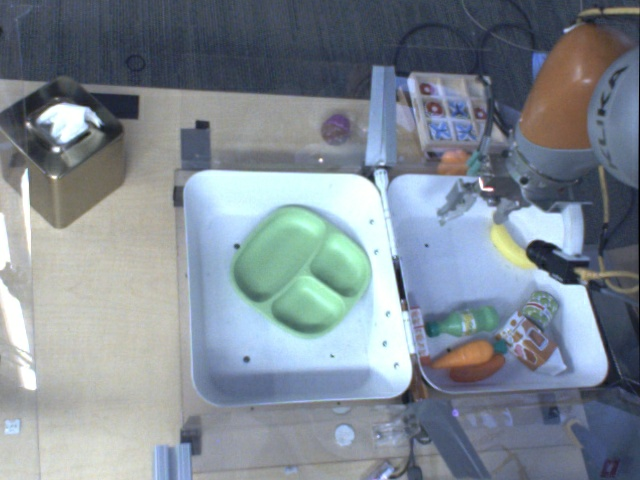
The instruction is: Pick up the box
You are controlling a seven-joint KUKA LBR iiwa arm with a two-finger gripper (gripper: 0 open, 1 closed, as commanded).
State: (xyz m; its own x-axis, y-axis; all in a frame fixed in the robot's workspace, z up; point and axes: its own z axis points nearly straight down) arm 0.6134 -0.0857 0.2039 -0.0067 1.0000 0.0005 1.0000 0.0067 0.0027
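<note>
Light is even and fairly bright, falling from above; the two white bins [200, 298] read clean with little shading, only a soft grey gradient along the left bin's lower wall; the green tray [300, 268] shows gentle highlights on its ridges and faint shadow in its hollows; a pale glare streak runs down the table [90, 348] at the far left edge, washing out the wood grain there; the arm [580, 88] carries a broad sheen on its orange band; focus is soft throughout, small labels unreadable; the dark floor at the top is grainy; straight edges bow slightly toward the corners.
</note>
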